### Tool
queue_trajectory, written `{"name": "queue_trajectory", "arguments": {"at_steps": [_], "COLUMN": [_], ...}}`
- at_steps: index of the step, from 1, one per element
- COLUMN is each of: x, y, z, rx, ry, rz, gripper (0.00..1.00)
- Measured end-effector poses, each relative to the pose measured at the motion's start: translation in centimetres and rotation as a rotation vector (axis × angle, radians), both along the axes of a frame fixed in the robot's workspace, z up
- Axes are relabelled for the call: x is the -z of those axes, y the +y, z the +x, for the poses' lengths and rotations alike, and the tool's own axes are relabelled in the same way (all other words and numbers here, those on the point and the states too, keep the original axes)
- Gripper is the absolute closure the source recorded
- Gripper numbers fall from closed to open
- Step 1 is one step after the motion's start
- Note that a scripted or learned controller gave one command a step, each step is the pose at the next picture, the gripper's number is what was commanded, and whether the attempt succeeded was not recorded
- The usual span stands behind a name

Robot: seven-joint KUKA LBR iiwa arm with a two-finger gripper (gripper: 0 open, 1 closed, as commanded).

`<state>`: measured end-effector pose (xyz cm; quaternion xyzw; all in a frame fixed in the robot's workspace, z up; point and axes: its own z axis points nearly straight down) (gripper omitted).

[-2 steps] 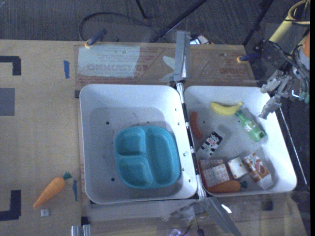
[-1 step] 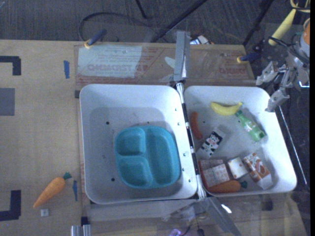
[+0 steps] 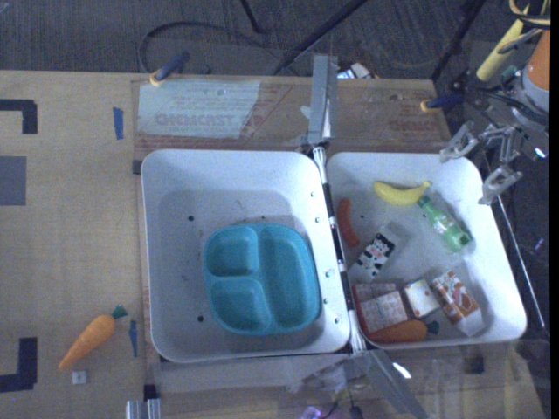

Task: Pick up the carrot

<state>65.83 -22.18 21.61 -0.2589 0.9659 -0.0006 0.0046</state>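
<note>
camera view: two carrots in frame. one lies in the right bin at its front edge — an orange carrot flat on the floor, touching the box stack behind it. a second carrot with a green top sits outside the bins on the bench, front left, well apart from everything.

gripper hangs over the right bin's far right corner, fingers spread apart, nothing between them. well away from either carrot.

the bin carrot looks like the reachable target. handling guess: toy plastic, light, stiff, smooth and tapered — likely to slip toward the thin end if pinched there. best hold is across the thick middle, jaws square to its long axis. it is crowded: small cartons just behind, bin wall just in front, so finger clearance is tight.

left bin holds a teal divided plate; banana, green bottle further back.
</note>
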Motion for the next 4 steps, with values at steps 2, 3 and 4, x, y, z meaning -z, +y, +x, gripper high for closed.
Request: {"name": "queue_trajectory", "arguments": {"at_steps": [2, 3, 4], "x": [-3.1, -6.2, -5.8], "y": [0.0, 0.0, 1.7], "z": [1.0, 1.0, 0.9], "rx": [-0.787, -1.247, -1.524], "ry": [-0.002, -0.001, 0.002], "rz": [-0.006, -0.008, -0.005], "gripper": [0.00, 0.00, 0.00]}}
